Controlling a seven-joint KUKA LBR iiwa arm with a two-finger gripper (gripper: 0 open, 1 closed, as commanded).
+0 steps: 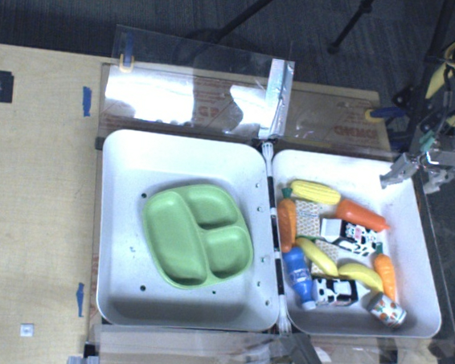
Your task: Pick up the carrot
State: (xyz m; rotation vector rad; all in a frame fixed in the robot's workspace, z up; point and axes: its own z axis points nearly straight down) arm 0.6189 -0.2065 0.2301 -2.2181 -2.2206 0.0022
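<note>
Three orange carrot-like pieces lie in the right bin [428, 239]. One carrot [287, 222] with a green top runs along the bin's left wall. A longer orange-red piece [361, 215] lies below the corn [314, 193], and a short orange piece [385, 274] rests by the right-hand banana [361, 274]. My gripper [413, 176] hangs over the bin's far right corner, above and to the right of all of them. Its fingers [391, 177] are spread open with nothing between them.
The right bin also holds a second banana [317, 255], a blue bottle [300, 277], cow-patterned cartons [356, 241] and a can [387, 311], packed close together. A green divided plate [198, 234] sits in the left bin [120, 206]. Clear panels [196, 93] stand behind the bins.
</note>
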